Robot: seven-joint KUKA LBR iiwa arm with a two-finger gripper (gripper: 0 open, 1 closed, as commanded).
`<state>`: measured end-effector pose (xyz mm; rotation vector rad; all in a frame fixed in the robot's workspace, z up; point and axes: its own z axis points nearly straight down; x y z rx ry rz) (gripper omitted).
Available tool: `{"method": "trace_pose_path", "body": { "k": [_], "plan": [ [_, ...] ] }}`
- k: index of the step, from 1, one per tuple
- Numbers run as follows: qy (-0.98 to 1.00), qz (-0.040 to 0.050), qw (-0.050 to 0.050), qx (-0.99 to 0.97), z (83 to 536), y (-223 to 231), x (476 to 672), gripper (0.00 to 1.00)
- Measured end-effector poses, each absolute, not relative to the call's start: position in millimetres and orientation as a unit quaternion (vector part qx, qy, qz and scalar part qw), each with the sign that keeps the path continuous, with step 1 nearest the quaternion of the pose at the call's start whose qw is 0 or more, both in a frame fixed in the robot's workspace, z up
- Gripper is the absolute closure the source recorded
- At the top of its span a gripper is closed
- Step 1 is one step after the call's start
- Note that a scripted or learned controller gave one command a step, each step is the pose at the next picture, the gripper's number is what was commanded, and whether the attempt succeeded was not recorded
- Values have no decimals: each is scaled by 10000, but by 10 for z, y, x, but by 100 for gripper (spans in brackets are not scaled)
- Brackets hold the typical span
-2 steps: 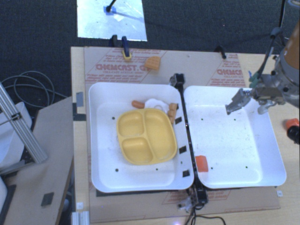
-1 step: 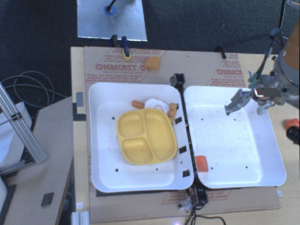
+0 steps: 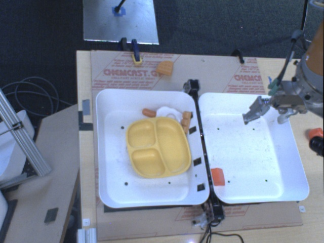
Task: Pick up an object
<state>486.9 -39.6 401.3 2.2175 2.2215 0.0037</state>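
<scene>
left bin [image 3: 111, 135]: holds four things, all in its middle and upper part.
yellow plate [image 3: 158, 147]: three compartments, lying flat and slightly rotated in the middle of the left bin; compartments look bare.
orange sausage piece [image 3: 149, 112]: small, lying on the bin floor just beside the plate's far rim.
white piece [image 3: 166, 112]: right of the sausage piece and touching the plate's far rim; part of it seems tucked under the plate, and its shape is hard to make out.
tan piece [image 3: 186, 120]: small, against the left bin's right wall, just beside the plate's upper right corner.
right bin [image 3: 253, 156]: holds one thing.
orange block [image 3: 217, 176]: on the floor near the right bin's left wall, towards the near corner, well apart from the gripper.
tan waffle block [image 3: 164, 68]: outside the bins, on the board behind the left bin.
gripper [image 3: 267, 116]: over the far right part of the right bin, reaching in from the right.
fingers [image 3: 251, 115]: spread apart, nothing between them, touching no object.
pick targets: all lying loose in the bins, none held.
</scene>
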Motion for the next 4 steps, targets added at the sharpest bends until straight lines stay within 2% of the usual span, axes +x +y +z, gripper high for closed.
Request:
{"method": "trace_pose_path", "body": {
  "k": [1,2,3,4],
  "plan": [
    [7077,12,14,7065,4013,-396,4869,0],
    [7100,-11,-19,7042,3215,50,4866,0],
    [7069,54,62,7073,4413,-296,4989,0],
    [7109,-45,-54,7032,2801,504,4983,0]
  ]
}}
